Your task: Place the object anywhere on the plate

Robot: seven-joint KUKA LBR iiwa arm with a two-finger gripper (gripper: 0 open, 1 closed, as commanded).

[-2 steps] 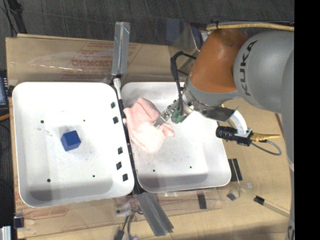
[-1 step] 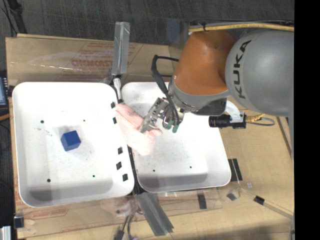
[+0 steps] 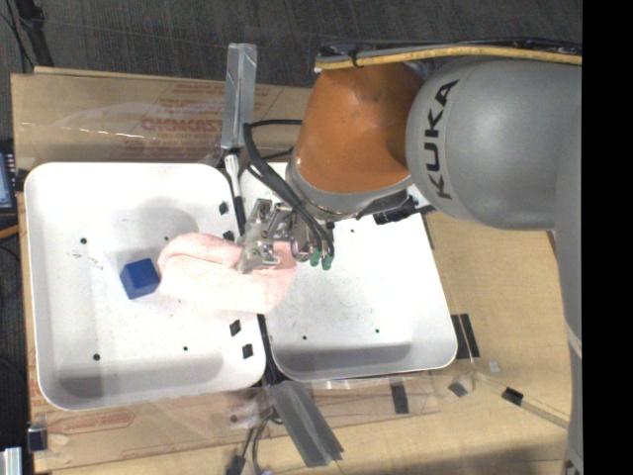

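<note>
Arm (image 3: 475, 137) big, cut off by top and right edge. Arm hides back part of right bin (image 3: 396, 334). Gripper (image 3: 265, 250) small and blurry, fingers too hard to make out. Pink plate (image 3: 213, 275) blurry; its right end hidden under gripper, lying over wall between bins. Blue block (image 3: 140, 277) touches plate or sits just beside it, cannot tell which.

the arm (image 3: 475, 117) reaches in over the right bin (image 3: 396, 325). its hand (image 3: 265, 250) sits at the divide between bins, over a pink plate (image 3: 213, 275) in the left bin (image 3: 69, 295). a blue cube (image 3: 140, 278) lies just beside the plate.
</note>
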